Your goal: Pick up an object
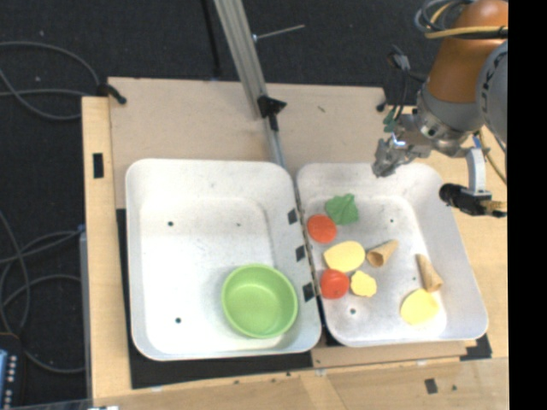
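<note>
The right bin holds several small toy foods: a green leafy piece, a red tomato, a yellow oval, a second red piece, a small yellow piece, two tan cones and a yellow disc. My gripper hangs over the far edge of the right bin, above and to the right of the green leafy piece. Nothing shows between its fingers. It is apart from all the objects.
A green bowl sits in the near right corner of the left bin. A slanted metal pole rises from between the bins at the back. A black clamp juts over the right bin's right rim.
</note>
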You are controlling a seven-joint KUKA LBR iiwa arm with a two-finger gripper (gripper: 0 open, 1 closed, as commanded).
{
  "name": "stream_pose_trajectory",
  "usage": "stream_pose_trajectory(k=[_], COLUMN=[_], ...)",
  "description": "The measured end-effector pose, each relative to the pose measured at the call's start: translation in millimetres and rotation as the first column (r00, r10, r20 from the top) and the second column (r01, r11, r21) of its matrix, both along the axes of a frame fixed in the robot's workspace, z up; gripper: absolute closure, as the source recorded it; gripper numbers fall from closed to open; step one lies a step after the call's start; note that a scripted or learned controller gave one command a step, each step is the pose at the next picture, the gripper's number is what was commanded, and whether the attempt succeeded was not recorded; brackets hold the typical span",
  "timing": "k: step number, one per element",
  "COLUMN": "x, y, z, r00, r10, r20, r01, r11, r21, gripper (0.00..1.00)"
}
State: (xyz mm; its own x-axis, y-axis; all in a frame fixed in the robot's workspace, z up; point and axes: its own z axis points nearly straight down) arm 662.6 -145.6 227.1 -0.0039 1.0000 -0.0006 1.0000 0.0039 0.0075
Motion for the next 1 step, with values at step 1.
stream_pose_trajectory(k=[1], x=[1.1], y=[-0.8], z=[32.7], r00=[1.000], r10=[0.001], r20=[-0.002], r01=[-0.001], r11=[1.000], r21=[0.001], gripper=[1.00])
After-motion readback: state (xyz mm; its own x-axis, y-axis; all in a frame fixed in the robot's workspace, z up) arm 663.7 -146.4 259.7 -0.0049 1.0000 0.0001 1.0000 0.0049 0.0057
